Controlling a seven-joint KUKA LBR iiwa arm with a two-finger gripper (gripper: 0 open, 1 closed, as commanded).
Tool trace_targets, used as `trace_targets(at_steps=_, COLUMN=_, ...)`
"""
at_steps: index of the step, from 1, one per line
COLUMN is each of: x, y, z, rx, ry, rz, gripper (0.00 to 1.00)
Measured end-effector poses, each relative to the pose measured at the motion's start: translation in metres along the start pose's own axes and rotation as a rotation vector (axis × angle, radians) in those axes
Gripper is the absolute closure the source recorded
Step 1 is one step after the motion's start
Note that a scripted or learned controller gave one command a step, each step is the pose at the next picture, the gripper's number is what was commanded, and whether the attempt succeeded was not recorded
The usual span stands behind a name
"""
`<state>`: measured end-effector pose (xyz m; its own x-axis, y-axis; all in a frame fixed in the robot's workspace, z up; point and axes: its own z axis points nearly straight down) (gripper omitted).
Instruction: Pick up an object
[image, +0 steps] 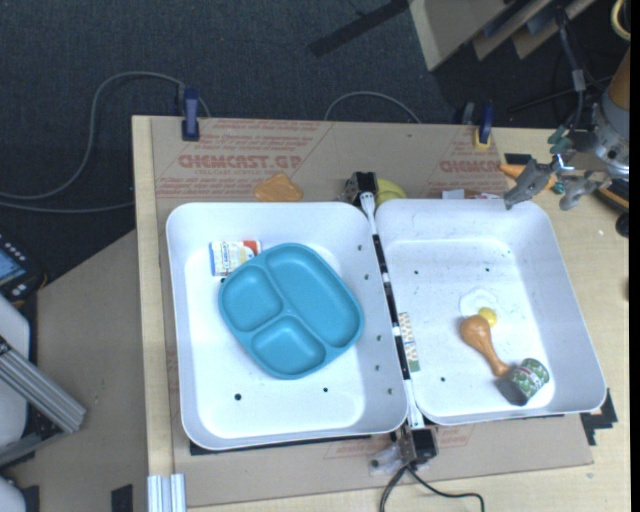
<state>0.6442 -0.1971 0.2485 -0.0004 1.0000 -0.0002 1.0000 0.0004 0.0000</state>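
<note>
Two shallow white bins side by side on a cardboard sheet (150, 300), left bin (200, 400) and right bin (570, 320) meeting along a black seam. Red printing on the cardboard behind the left bin (240, 160), seemingly "GICMCAST.GR", faint and not surely read; a second, partly hidden run of the same lettering behind the right bin. In the left bin, a blue plate (290, 310) with three compartments, lying near the middle. Just behind its far left edge and partly tucked under it, a small white packet (232, 255) with red and blue print, too small to read. In the right bin, a flat toy fried egg (478, 300), white with a yellow yolk; just in front of it, a tan wooden peg (487, 348) with a yellow head, lying aslant; against the peg's near end, a small roll (527, 378) with a green pattern, close to the bin's near right corner. Along the seam, a narrow printed strip (405, 340), not legible. Behind the bins, an orange lump (278, 187) and a yellow-green thing (388, 190) on the cardboard, plus two blue clamps (189, 112) at the far edge. Above the right bin's far right corner, the gripper (550, 188), fingers (522, 187) spread wide, nothing between them, well apart from every object in the bins.
</note>
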Motion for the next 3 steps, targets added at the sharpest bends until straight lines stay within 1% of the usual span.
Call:
trace_targets(at_steps=1, x=0.017, y=-0.074, z=0.157, rx=0.019, ry=0.007, rz=0.002, gripper=0.0)
trace_targets(at_steps=2, x=0.071, y=-0.118, z=0.162, rx=-0.001, ry=0.0, rz=-0.002, gripper=0.0)
trace_targets(at_steps=3, x=0.067, y=-0.115, z=0.15, rx=-0.008, ry=-0.004, rz=0.002, gripper=1.0)
